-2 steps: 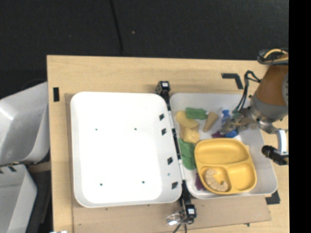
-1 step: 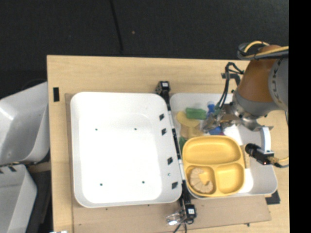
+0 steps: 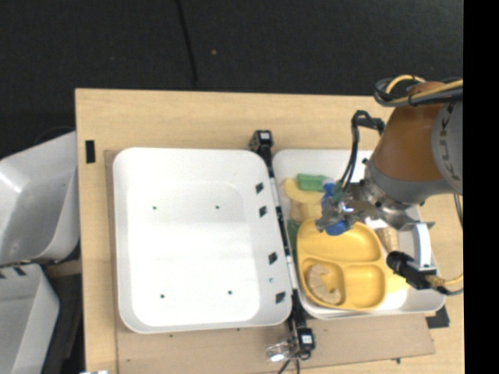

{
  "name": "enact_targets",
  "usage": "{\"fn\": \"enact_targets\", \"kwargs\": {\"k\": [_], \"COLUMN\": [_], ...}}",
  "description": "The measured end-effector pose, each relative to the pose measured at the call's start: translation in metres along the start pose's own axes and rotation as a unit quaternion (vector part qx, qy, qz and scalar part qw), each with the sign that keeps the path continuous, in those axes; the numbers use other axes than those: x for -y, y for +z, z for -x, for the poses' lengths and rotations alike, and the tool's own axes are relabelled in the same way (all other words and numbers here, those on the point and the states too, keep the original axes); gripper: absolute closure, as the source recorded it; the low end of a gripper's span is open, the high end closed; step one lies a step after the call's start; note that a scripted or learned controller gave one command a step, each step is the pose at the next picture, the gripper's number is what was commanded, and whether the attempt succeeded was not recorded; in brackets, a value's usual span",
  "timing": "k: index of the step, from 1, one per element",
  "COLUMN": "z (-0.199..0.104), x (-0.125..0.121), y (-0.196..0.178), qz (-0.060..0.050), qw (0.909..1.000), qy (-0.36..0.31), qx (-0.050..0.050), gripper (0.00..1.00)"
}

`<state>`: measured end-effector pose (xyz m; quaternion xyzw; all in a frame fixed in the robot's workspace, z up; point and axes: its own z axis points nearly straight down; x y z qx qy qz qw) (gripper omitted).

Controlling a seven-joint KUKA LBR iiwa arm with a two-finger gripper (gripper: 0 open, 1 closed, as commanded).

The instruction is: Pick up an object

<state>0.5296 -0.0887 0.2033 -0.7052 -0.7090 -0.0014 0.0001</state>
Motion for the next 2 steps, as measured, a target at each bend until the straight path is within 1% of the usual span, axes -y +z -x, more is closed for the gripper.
{"fn": "enact_targets", "kwargs": {"k": [1, 2], "z": [-0.077, -0.094], "x": [0.005, 0.034], "y": [-0.024, -0.115], "qz": [0.001, 0.004], "qw": [1.0, 1.0], "qy": [-0.002, 0.0], "qx": [0.0, 0.0], "gripper": [1.0, 1.0]}}
